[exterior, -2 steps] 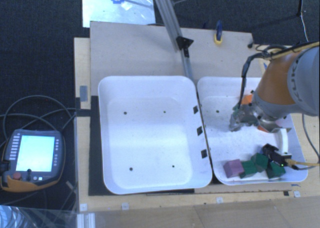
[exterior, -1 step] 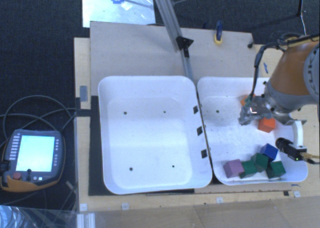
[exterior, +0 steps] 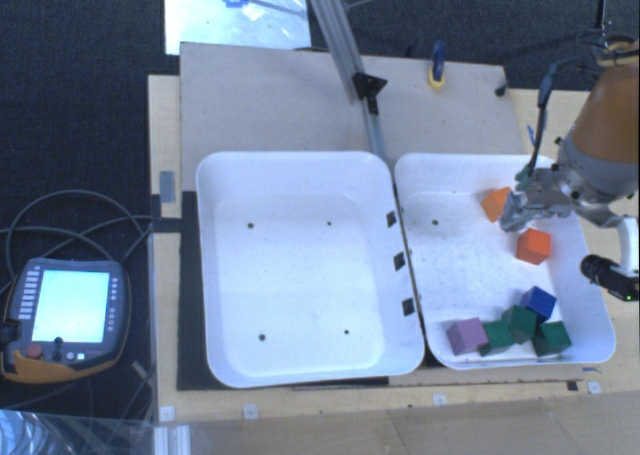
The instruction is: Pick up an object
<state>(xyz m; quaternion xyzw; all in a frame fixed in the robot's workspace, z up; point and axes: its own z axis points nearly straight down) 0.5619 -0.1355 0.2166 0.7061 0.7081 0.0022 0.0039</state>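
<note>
Hovering in rt bin (exterior: 440, 205), claw (exterior: 519, 215) sits beside orange block (exterior: 495, 203).

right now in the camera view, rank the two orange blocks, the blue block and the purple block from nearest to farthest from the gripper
Measured from the gripper in the right bin:
1. Upper orange block, just to its left, touching or nearly so.
2. Lower orange block, just below it.
3. Blue block, farther down, near the bin's lower right corner.
4. Purple block, at the bin's bottom edge, left end of the cluster.
</note>
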